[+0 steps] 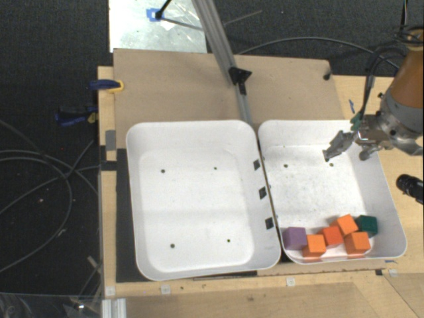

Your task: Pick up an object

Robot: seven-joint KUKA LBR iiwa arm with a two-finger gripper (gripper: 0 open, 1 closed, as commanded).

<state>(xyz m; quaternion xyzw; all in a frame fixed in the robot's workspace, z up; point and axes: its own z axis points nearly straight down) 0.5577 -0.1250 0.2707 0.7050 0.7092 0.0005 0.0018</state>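
A: Where is the gripper (349, 148) relative to the right bin (311, 177)?

B: Above that bin's far right part, over bare white floor. Its two fingers (333, 149) are spread wide, with nothing between them.

A: And the blocks?

B: All bunched along the right bin's near wall, well apart from the gripper. The purple block (295, 236) lies leftmost. Just beside it is an orange block (316, 244), then another orange block (332, 235) and a third orange one (347, 224) stepping up toward the green block (368, 225). A fourth orange block (358, 242) sits in front of the green.

A: The left bin (192, 197)?

B: It touches the right bin's left wall, side by side.
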